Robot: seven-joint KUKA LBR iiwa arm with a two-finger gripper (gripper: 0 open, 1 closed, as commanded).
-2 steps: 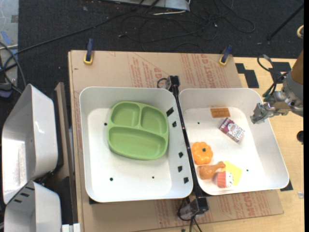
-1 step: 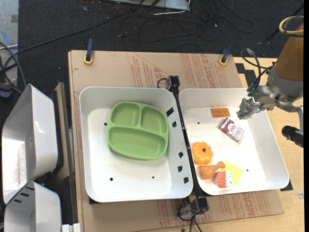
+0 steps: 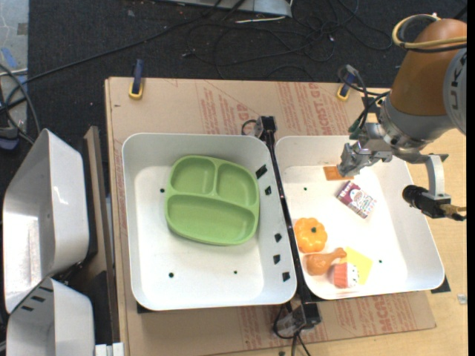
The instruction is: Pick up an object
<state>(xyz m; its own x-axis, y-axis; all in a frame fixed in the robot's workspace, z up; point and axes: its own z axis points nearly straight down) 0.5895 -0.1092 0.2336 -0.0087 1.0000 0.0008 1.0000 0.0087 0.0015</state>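
Observation:
My gripper (image 3: 353, 159) hangs over the far part of the right bin (image 3: 419, 228), beneath the grey wrist and orange band. Just left of and below it, a small flat orange piece (image 3: 331, 173) lies on the bin floor. A small pink-and-white packet (image 3: 356, 199) lies tilted a little nearer the camera than the gripper. An orange toy pumpkin (image 3: 311, 233) sits by the bin's left wall. Close to the front lie a tan drumstick (image 3: 324, 261), a yellow wedge (image 3: 361, 261) and a small red-and-white piece (image 3: 343, 275). I see nothing held.
The left bin (image 3: 148, 273) holds a green divided plate (image 3: 213, 200). A black divider (image 3: 276, 199) runs between the two bins. Cables and yellow clamps (image 3: 136, 87) sit beyond the bench's far edge. White tubs (image 3: 41, 213) stand to the left.

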